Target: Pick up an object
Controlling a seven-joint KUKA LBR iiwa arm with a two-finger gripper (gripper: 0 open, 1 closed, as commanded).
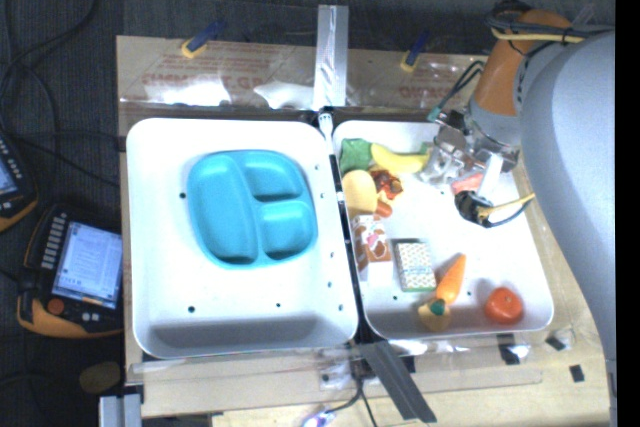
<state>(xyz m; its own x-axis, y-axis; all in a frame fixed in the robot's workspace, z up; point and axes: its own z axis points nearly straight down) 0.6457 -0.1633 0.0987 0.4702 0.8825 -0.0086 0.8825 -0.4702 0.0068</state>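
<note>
On the floor to the left of the bench lies a handheld pendant (82, 267) with a lit screen and an orange rim. The left bin (160, 315) holds a blue tray (252, 205), split into one long compartment and two smaller ones, sitting a little toward the far side. The right bin (530, 255) is the busy one. Along its left wall, from far to near, I see a green leafy piece (353, 155), a yellow banana (398, 158) curving to the right of it, a pale yellow rounded piece (359, 191) with a dark red-brown bit (387, 183) touching it, and a small printed packet (371, 241). Nearer the middle sits a little box (414, 264) with a speckled green top, lying flat. Just beside it on the right is a carrot (451, 277), bright orange, tapering toward the far end, tilted, with a tan rounded piece (434, 312) at its near end. A red-orange tomato (503, 305), round and glossy, rests in the near right corner, apart from the carrot. The gripper (462, 160) hangs over the far right part of this bin, close to the banana's tip, with a black cable looping below it; the metal parts blur together there and I cannot tell how its jaws stand. Nothing is visibly caught in it.
</note>
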